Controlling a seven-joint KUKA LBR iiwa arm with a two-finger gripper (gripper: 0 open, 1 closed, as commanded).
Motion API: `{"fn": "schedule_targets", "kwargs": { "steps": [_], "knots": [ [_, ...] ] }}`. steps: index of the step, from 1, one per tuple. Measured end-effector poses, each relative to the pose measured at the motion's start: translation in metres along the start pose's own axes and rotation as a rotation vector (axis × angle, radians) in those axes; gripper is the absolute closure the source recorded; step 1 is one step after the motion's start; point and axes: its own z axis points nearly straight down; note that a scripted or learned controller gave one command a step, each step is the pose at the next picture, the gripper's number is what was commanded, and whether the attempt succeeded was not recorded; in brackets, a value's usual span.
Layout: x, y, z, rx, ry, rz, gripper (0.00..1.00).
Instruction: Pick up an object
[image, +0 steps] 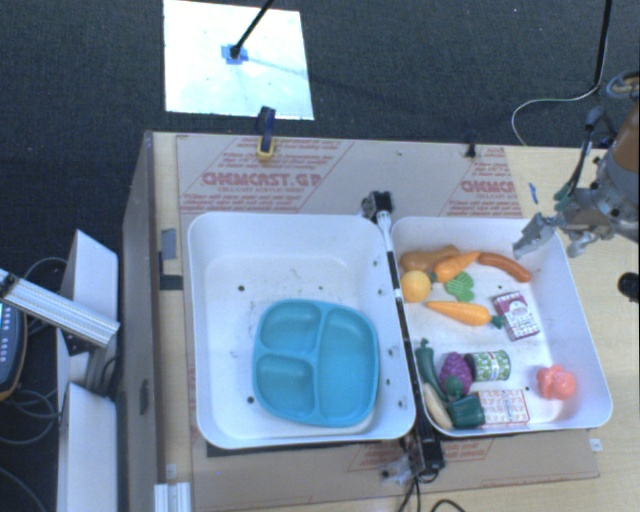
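Claw (545, 235) hangs over right bin (590, 345) far rim, nothing held; can't tell its state. We'd drop onto the orange sausage (504, 266) just below, grip across its narrow width.

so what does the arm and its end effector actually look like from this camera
The arm enters at the right edge with an orange band above pale grey wrist hardware. The end effector is grey metal, ending in slim angular fingers near the right bin's far corner. A thin pale cable loops across the bench beside it. No markings are legible; the image is too blurred.
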Motion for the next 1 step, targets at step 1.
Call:
{"fn": "schedule_targets", "kwargs": {
  "steps": [1],
  "knots": [
    [0.0172, 0.0190, 0.1580, -0.005, 0.000, -0.001, 0.00]
  ]
}}
